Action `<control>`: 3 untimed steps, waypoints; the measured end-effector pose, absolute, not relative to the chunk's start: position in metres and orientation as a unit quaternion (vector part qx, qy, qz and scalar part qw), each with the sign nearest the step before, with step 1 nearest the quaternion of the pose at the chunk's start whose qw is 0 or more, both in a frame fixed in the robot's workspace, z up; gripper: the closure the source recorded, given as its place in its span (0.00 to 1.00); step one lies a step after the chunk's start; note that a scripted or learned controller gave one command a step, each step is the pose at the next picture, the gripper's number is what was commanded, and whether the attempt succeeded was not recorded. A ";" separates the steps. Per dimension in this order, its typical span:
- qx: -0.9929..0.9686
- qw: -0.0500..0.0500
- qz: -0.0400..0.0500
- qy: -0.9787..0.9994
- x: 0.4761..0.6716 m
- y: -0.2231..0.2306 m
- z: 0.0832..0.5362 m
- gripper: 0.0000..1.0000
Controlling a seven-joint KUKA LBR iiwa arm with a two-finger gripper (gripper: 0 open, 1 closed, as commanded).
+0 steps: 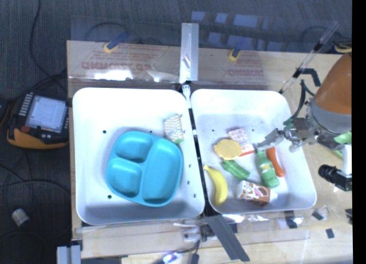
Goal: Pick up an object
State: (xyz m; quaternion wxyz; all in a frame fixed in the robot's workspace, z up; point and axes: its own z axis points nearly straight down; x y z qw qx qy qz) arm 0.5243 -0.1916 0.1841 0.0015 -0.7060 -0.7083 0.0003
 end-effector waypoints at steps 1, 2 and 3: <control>-0.708 0.002 0.000 -0.706 0.551 -0.183 0.162 0.00; -0.740 -0.004 -0.006 -0.673 0.547 -0.198 0.095 0.00; -0.739 -0.008 -0.008 -0.674 0.550 -0.196 0.106 1.00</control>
